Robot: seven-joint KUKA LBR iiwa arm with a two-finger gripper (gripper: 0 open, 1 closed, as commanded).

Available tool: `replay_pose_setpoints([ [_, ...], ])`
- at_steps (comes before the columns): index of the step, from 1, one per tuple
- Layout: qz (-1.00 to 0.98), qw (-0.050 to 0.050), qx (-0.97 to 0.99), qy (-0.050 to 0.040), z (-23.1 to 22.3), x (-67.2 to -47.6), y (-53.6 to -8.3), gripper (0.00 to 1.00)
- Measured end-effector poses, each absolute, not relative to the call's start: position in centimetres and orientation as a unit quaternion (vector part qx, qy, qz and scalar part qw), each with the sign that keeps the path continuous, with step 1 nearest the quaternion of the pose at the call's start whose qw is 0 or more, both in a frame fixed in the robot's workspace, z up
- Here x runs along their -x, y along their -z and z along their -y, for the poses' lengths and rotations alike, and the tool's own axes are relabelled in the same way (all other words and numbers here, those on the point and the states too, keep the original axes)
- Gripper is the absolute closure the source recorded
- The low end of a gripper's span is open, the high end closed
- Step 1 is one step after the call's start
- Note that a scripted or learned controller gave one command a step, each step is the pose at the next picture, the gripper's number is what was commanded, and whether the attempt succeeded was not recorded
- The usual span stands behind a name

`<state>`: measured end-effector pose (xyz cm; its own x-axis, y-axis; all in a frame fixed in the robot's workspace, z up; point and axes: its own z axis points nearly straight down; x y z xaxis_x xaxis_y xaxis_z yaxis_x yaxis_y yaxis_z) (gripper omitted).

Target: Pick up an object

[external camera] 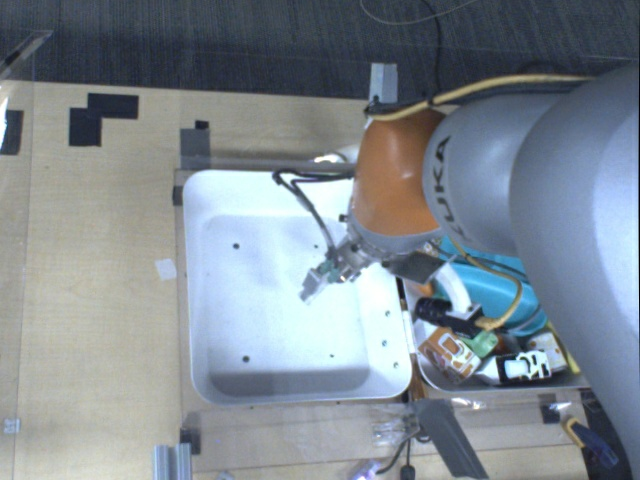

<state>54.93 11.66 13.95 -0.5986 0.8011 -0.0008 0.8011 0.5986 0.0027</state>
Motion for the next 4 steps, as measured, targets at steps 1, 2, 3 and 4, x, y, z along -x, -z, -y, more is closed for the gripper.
replay_pose_setpoints([
  [1,-0.945,0.004,-0.326,-0.0018,-4.5,-61.4,-18.7,0.00],
  [2,-0.936,0.003,-0.353,-0.0022,-10.5,-63.6,-18.6,0.00],
  [3,-0.966,0.005,-0.258,-0.0033,-15.6,-63.9,-9.0,0.00],
  [4,-0.961,0.004,-0.276,-0.0021,-11.1,-63.6,-13.3,0.00],
])
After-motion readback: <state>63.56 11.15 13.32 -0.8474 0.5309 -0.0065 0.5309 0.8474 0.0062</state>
